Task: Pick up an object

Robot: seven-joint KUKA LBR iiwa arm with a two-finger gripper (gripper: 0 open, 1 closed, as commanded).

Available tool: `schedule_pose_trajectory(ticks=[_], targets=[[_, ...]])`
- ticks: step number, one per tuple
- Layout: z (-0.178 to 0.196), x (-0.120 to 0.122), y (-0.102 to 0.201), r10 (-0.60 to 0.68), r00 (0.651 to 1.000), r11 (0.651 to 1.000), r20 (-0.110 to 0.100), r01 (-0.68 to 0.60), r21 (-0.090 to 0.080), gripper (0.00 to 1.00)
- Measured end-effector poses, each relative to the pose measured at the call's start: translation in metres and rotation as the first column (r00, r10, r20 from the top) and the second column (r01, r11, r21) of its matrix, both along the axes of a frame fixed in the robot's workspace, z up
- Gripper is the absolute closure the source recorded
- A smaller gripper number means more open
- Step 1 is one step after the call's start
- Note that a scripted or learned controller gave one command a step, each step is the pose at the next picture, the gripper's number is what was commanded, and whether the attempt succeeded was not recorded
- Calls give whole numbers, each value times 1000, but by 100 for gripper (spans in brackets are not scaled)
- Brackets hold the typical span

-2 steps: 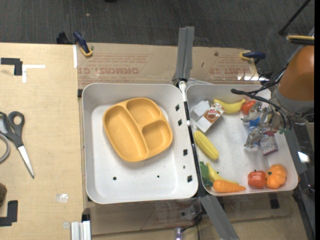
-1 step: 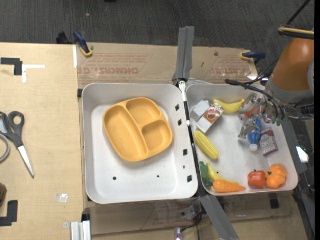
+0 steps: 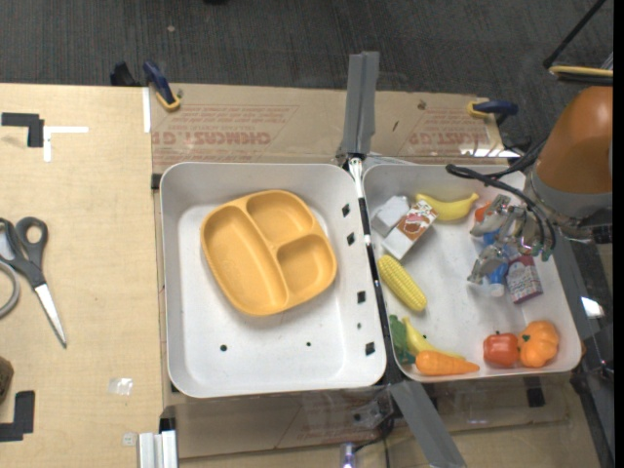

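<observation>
The arm comes in from the right, grey with an orange band, and bends down over the right bin. Its gripper hangs low near the bin's right side, and I cannot tell how its fingers stand, because the wires and metal parts blur together there. The left bin holds a big yellow divided plate with three parts. In the right bin, a corn cob lies near the left wall, and a banana lies at the top. A small white carton sits between them, just beside the corn. A carrot lies at the bottom next to a green and yellow thing. A red pepper and an orange pepper touch each other in the bottom right corner. A small purple packet lies just beside the gripper. Scissors lie far off on the bench at the left.
</observation>
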State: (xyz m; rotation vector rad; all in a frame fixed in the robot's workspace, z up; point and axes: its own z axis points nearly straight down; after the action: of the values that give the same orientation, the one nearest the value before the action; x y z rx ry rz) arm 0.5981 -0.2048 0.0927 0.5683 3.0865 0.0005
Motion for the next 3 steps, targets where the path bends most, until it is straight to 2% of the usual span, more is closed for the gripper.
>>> schedule_pose_trajectory(ticks=[1, 2, 3], targets=[[0, 0, 0, 0, 1000, 1000, 0, 0, 0, 0], [11, 2, 0, 3, 1000, 1000, 5, -3, -2, 100], [10, 2, 0, 3, 1000, 1000, 5, -3, -2, 0]])
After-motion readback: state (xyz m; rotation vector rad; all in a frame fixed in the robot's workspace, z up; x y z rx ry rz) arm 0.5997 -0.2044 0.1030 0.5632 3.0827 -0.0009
